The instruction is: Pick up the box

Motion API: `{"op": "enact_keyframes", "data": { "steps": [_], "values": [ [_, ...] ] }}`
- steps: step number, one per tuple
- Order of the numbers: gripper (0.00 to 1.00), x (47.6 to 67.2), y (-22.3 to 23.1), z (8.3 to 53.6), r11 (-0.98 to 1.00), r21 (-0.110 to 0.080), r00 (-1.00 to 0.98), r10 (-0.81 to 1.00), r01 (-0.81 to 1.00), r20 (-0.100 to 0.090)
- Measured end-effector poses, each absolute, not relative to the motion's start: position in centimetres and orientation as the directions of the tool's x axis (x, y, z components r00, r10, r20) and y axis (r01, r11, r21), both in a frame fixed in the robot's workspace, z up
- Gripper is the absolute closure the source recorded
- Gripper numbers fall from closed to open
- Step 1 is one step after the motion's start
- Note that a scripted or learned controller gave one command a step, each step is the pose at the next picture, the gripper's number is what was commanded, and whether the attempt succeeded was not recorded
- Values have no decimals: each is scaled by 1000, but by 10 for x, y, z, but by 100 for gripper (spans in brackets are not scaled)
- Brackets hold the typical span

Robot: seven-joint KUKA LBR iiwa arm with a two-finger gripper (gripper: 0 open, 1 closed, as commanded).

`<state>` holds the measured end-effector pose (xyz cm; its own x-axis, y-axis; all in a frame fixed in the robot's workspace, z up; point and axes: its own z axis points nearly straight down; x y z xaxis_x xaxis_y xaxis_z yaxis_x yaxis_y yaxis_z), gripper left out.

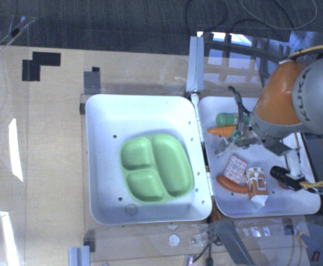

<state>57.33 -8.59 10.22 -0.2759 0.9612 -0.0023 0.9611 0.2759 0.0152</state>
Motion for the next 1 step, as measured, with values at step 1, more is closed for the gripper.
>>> {"op": "enact_keyframes", "data": {
  "steps": [1],
  "values": [
    [0, 516, -91, 89, 224, 13, -224, 975, 975, -3]
  ]
}}
